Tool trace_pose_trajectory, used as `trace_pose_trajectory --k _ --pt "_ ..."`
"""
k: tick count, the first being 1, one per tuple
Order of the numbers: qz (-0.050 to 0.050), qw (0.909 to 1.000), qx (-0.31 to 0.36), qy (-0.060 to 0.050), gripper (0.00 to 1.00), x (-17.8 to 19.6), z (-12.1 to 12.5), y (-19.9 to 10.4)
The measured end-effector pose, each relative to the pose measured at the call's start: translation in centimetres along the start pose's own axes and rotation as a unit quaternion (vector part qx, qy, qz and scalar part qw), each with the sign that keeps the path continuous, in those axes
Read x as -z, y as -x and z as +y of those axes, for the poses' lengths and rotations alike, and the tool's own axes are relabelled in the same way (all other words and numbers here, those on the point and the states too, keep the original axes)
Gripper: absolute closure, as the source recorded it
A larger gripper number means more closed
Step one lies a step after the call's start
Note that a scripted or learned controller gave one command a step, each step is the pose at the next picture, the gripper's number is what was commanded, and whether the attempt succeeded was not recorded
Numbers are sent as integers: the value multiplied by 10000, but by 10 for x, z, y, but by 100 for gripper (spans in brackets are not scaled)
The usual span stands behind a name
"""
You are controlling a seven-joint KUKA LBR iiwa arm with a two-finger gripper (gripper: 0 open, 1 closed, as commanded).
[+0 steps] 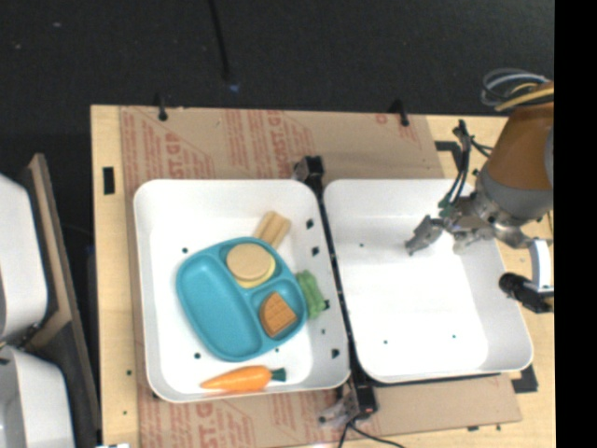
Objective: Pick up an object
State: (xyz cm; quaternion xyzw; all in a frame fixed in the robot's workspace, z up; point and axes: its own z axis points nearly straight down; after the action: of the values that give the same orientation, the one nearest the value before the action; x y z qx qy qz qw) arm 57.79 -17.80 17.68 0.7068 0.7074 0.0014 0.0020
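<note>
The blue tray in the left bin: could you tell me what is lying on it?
On the blue tray lie a round tan disc and a brown waffle-like piece. A tan block pokes out from behind the disc, partly covered. Anything under the tray is hidden.

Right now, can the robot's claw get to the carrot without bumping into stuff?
Probably yes. The carrot lies by itself along the near edge of the left bin, with nothing on top of it. The claw is over the right bin, so it must cross over first.
</note>
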Motion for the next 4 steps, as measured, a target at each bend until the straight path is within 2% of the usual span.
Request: trace_pose_trajectory --k 1,2,3,4 --pt "13 9991 418 -45 0 -79 11 -41" --pt "0 10000 -6 9 0 -1 9 -44" --pt "7 10000 -4 -49 0 -69 37 -39" --pt "4 10000 12 24 0 29 35 -87"
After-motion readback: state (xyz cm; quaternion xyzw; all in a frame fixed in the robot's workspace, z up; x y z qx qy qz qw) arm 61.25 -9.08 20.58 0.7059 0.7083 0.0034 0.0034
